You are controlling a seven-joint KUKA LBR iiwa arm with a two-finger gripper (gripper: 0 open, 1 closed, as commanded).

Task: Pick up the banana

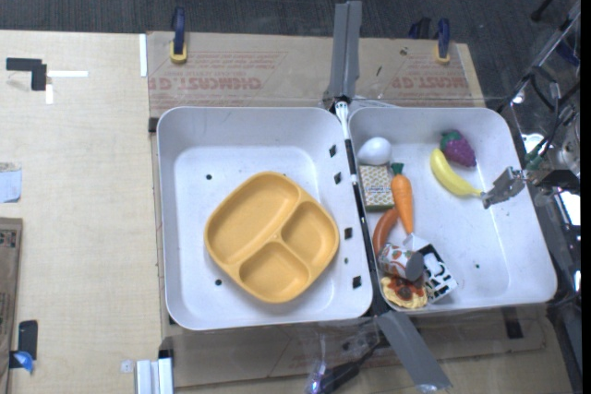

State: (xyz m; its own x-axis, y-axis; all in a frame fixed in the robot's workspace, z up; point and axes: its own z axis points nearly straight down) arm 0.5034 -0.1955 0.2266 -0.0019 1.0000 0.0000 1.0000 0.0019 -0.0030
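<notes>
Banana (452, 173) loose in right bin (517, 286), tool (503, 186) just off its tip; can't tell tool state. Risks: glancing contact rolls it, or nabs grapes (458, 148) next door.

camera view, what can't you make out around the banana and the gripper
- Gripper: small and blurred beside the banana tip; contact cannot be told.
- Arm: cut off by the camera view's right edge.
- Pile at the right bin's bottom left: overlapping items, too small to name.
- Cracker box: partly covered by the carrot, print unreadable.
</notes>
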